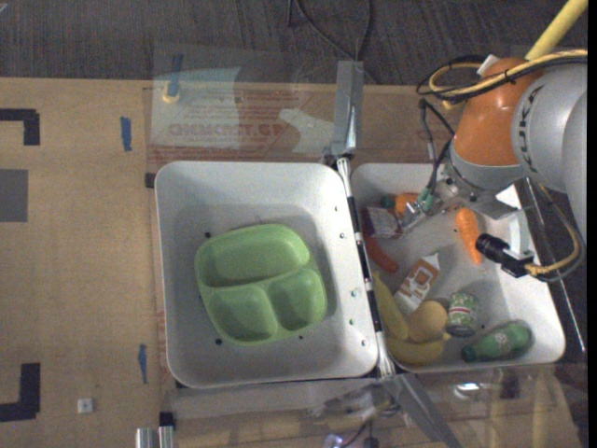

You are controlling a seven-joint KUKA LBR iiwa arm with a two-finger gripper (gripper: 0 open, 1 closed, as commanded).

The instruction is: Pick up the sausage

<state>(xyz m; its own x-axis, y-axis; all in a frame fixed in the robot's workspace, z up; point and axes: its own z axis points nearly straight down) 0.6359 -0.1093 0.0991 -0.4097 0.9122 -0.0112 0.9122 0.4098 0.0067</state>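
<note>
On your left sits the left bin (177,250), and in it a green divided plate (261,283) with three compartments, lying a little askew. The two bins meet along a metal divider, both on the tan surface (75,297).

Cross into the right bin (550,334) and you meet the sausage (381,256) first: a small reddish-brown link lying flat on the bin floor, close to the left wall. Its long axis runs on a diagonal, from upper left, near the divider, down to lower right, where it ends near an orange-and-white carton (417,283). Just above it lies a crumpled packet (382,220). Nothing grips the sausage.

Below the carton you see a banana (403,332) curving along the lower left corner, a tan rounded fruit (427,319) resting against it, then a small printed can (461,313) and a green bottle (497,342) lying on its side toward the lower right.

Higher up, the arm (522,124) leans in from the right with its orange band over the bin's upper part. The gripper (424,203) hangs over the upper middle of that bin, above and to the right of the sausage and apart from it. An orange carrot (468,235) lies just to its right. Whether the jaws stand wide or narrow you cannot tell from this angle.
</note>
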